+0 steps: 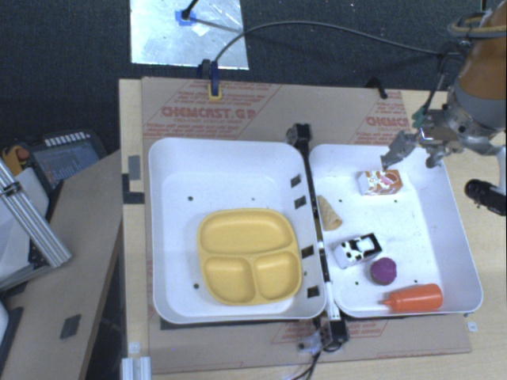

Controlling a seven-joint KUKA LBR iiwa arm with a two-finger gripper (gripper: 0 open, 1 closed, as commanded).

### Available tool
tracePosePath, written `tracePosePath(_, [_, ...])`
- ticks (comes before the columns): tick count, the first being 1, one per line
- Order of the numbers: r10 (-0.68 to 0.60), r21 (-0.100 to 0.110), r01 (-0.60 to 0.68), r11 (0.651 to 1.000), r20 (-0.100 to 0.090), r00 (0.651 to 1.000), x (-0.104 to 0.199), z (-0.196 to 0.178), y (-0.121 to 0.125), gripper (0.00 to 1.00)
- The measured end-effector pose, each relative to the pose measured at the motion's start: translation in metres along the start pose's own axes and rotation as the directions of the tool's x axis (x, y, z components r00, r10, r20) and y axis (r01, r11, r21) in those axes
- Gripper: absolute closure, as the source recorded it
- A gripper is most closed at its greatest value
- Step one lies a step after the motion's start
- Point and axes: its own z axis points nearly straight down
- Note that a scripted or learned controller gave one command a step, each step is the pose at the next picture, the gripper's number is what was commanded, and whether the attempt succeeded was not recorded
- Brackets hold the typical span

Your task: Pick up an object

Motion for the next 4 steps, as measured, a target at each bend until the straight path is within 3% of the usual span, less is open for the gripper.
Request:
tracePosePath(2, [0.002, 0.003, -0.002, 1.0, 0.0, 1.0, -0.002, 0.111, 0.015, 0.0])
tracePosePath(3, [0.003, 0.005, -0.003, 1.0, 0.0, 1.0, -0.011, 0.164, 0.009, 0.0])
tracePosePath(4, [0.002, -0.003, -0.002, 1.0, 0.001, 1.0, -0.011, 0.149, 0.011, 1.0])
